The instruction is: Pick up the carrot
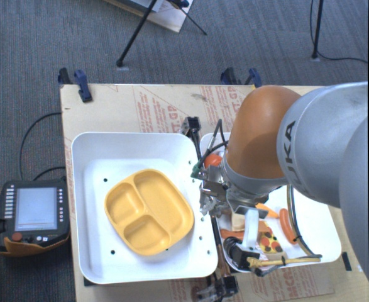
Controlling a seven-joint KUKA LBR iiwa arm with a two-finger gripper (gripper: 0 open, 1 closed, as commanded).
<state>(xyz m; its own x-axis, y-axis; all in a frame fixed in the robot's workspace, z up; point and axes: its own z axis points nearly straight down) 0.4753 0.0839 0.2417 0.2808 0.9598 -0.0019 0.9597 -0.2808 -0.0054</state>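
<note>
Where the grey arm [322, 143] reaches in from the right of the frame, its orange band and wrist hang over the right bin [332, 243] and cover most of that bin's left half. The gripper [234, 214] sits below the wrist, close to the wall between the two bins, and the wrist hides so much of it that I cannot tell whether it is spread or closed.

A short orange piece that looks like the carrot [267, 211] lies on the floor of the right bin, poking out from under the wrist just to the right of the gripper. It is beside the gripper, not seen inside it, and whether they touch cannot be told.

Further right lies a longer red-orange sausage [286, 225], and below the carrot a toy pizza slice [269, 240]. A small red round thing [213, 160] shows at the upper left edge of the wrist.

The left bin [85, 168] holds a yellow divided plate [148, 211], lying flat at a tilt near its middle. At the left edge of the frame, a control pad [33, 217] with a screen rests on the carpet.
</note>
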